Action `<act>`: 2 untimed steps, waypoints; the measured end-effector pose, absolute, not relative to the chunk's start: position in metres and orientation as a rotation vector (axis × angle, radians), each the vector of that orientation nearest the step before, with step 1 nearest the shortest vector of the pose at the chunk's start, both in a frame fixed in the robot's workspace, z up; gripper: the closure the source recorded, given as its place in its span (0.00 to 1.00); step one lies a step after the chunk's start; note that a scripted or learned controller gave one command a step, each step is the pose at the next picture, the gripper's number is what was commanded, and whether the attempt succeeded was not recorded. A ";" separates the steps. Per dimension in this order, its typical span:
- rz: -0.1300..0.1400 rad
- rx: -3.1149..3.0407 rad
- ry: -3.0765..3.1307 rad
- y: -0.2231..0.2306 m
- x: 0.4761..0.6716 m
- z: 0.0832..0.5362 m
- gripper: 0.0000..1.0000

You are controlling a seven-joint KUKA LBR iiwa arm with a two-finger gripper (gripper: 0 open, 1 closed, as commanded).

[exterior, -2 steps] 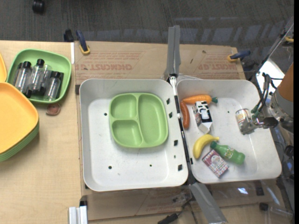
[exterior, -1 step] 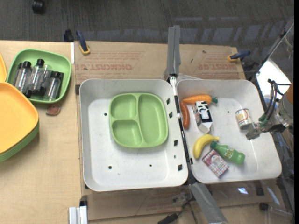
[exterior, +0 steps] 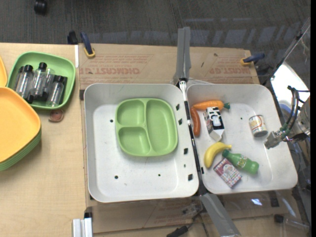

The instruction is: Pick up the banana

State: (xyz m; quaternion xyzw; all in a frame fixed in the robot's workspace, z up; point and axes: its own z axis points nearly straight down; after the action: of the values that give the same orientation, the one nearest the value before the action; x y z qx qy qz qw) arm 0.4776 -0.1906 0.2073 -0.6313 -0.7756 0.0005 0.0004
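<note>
The yellow banana [exterior: 216,152] lies in the right bin [exterior: 276,174], near its left wall and toward the front, curved and loose. A green bottle [exterior: 241,162] lies right beside it, close to its lower end. My gripper [exterior: 273,140] shows as a small grey piece at the bin's right wall, well to the right of the banana and apart from it. Nothing is seen in it.
The right bin also holds a carrot [exterior: 210,104], a sausage [exterior: 196,122], a small carton [exterior: 214,120], a can [exterior: 257,126] and a red packet [exterior: 227,173]. A green divided plate [exterior: 146,127] sits in the left bin [exterior: 98,181]. Yellow plates [exterior: 15,127] and a tray of bottles [exterior: 42,80] stand far left.
</note>
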 end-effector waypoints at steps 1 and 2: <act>0.002 -1.910 -2.494 -0.209 0.478 0.214 1.00; 0.001 -1.857 -2.533 -0.222 0.478 0.198 1.00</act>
State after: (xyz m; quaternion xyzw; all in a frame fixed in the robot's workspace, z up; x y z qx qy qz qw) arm 0.4775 -0.2223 0.1982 -0.5913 -0.8065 0.0004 0.0006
